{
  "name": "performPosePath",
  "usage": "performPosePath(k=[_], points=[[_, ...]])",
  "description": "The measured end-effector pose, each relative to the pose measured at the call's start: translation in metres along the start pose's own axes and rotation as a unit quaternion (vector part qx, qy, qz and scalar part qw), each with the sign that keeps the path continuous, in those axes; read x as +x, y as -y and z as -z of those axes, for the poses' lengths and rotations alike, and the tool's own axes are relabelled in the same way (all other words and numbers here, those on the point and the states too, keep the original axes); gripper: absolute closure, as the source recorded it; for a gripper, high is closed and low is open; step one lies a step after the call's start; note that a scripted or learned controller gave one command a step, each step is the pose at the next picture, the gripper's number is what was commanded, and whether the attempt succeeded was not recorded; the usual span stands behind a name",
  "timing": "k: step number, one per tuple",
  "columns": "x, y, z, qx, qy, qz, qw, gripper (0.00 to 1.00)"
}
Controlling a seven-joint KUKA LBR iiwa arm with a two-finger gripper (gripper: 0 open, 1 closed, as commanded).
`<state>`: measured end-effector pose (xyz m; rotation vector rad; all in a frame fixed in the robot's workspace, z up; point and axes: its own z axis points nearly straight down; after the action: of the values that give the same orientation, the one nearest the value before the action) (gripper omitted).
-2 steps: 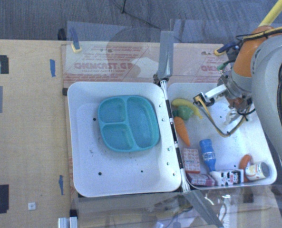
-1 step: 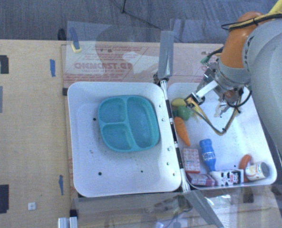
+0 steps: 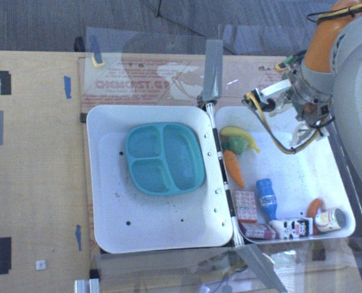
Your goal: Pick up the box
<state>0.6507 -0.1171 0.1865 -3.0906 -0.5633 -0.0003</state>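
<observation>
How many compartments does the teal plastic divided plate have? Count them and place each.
3. On the teal plastic divided plate in the left white bin: an upper small compartment and a lower small compartment on its left, a large compartment along its right. None looks hidden.

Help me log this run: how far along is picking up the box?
Done: nothing yet; the box lies on the floor of the right bin, by its left wall, next to the blue bottle. In hand: the gripper is over the bin's far end, well apart from the box. Left: travel to the box, close on it and lift it.
</observation>
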Motion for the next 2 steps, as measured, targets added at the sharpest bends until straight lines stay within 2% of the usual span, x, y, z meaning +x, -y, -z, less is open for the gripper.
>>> performPosePath(k=[1,2], points=[[-0.045,0.007,-0.099,0.000,-0.003,-0.078,0.9970,0.00],[-0.040,-0.099,-0.045,0.000,0.000,0.001,1.0000,0.00]])
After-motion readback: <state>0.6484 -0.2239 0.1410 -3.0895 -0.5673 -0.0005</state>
